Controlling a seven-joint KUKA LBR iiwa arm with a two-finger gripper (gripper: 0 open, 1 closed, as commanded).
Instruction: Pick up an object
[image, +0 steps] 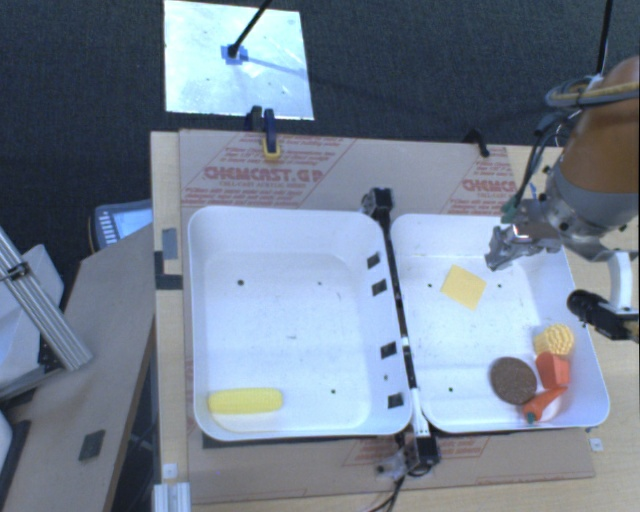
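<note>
My gripper (503, 249) hangs over the back of the right bin (430, 235), with nothing visible between its fingers. A flat yellow square (464, 286) lies just left of and below it. In the bin's front right corner sit a brown disc (513, 380), a yellow corn cob (556, 340), an orange-red block (553, 369) and a carrot-like piece (541, 404). A yellow oblong piece (245, 401) lies at the front left of the left bin (290, 225).
A black divider with clips (390, 300) runs between the two bins. A metal plate (237, 58) lies behind the bench. Aluminium framing (40, 310) stands at the far left.
</note>
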